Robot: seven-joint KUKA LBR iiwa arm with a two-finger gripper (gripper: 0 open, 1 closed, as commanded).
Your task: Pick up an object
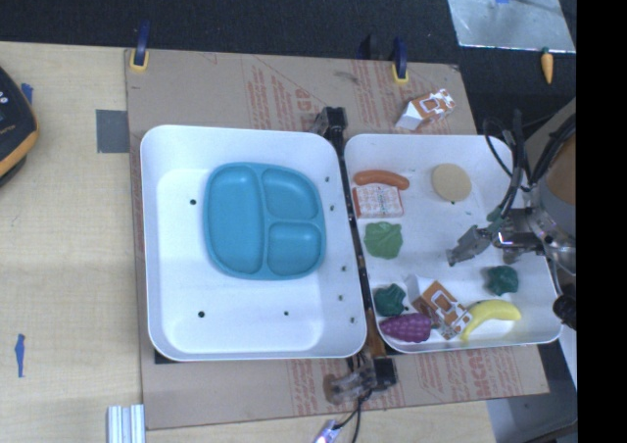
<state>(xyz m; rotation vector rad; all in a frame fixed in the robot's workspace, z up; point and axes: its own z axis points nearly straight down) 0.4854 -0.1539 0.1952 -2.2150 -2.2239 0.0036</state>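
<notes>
Blue divided plate (pixel 265 221) in left bin (pixel 162 235); toy foods in right bin (pixel 431 149).

red print on cardboard sheet (pixel 294 88) under bins, perhaps lettering, too blurred to read.

Both white bins (pixel 157 235) look like smooth plastic with a soft sheen, and the blue divided plate (pixel 263 221) in the left one is matt-ish plastic too. They sit on a sheet of brown cardboard (pixel 245 98), dull and papery with faded red print, laid over a pale wood-look bench top (pixel 59 265). The toy food is mostly plastic: the yellow banana (pixel 492 317) is fairly glossy, the purple grapes (pixel 406 327) bumpy, and the gripper (pixel 468 247) looks like dull grey metal.
</notes>
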